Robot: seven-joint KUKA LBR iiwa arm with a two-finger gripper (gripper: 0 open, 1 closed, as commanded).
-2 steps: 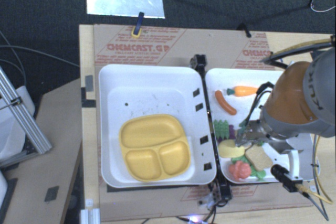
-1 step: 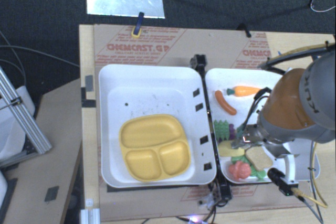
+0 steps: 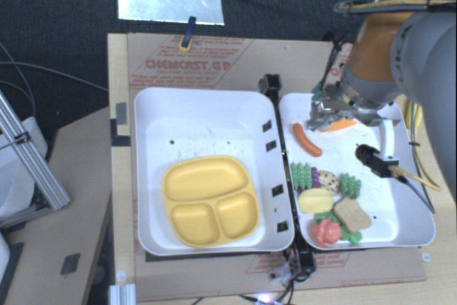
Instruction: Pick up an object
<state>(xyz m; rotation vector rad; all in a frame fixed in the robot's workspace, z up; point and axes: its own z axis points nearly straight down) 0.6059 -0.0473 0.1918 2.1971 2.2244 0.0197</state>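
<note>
Carrot (image 3: 338, 125) lay directly beneath the tool (image 3: 325, 113), long axis running outward rightwards; tool's spread unreadable.

Looked down from above the bench (image 3: 86, 153) at a slant, fixed, far enough back to take in both bins whole. Left bin (image 3: 207, 107) sat near the middle of the picture, right bin (image 3: 410, 225) just beside it toward the right edge. Faced the bench's far side, with dark floor above the left bin. Took in the arm (image 3: 400, 46) reaching from the right, over the right bin's far corner.
</note>
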